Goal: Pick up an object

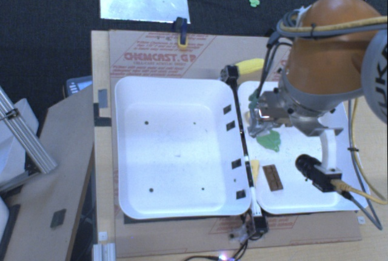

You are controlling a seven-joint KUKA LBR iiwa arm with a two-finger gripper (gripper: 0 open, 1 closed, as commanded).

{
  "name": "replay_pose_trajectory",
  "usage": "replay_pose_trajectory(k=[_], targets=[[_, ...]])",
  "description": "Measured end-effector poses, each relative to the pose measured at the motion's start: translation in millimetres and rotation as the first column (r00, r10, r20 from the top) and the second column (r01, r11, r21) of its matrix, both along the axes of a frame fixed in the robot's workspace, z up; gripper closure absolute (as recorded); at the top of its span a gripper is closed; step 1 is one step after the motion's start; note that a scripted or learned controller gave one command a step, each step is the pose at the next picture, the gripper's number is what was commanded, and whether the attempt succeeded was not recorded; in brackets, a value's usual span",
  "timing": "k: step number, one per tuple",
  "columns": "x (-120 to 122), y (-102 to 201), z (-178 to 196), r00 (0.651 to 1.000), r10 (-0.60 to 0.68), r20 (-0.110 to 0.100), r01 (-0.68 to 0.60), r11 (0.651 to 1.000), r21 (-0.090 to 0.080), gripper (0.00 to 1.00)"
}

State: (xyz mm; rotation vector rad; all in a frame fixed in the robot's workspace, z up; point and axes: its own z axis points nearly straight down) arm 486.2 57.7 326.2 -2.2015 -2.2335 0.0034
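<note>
A desk (151,51) seen from above at a slant carries two shallow white bins side by side. The left bin (130,193) is wide, with small dark dots on its floor. The right bin (291,199) lies against it, joined along a dark clipped seam. A grey arm (330,54) with an orange band reaches in from the right and hangs over the right bin's upper half. Its gripper (259,123) points down near the bin's left wall; I cannot tell how it stands. Just below and right of it, a green object (270,140) lies on the bin floor, its upper edge touching or just under the gripper. Nearer the front, a brown block (273,177) lies flat, apart from the green one. A yellow object (250,66) shows behind the bin's far edge, partly hidden by the arm.
</note>
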Motion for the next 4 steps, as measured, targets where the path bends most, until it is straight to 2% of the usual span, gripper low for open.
replay_pose_trajectory(k=[1, 2, 3, 4], targets=[[1, -10, 145, 1.0, -0.01, 0.025, 0.01, 1.0, 0.001, 1.0], [0, 39, 90, 1.0, -0.006, 0.005, 0.006, 1.0, -0.002, 1.0], [0, 89, 130, 1.0, -0.005, 0.011, 0.005, 1.0, 0.001, 1.0], [-1, 143, 70, 1.0, -0.005, 0.001, 0.005, 1.0, -0.002, 1.0]])
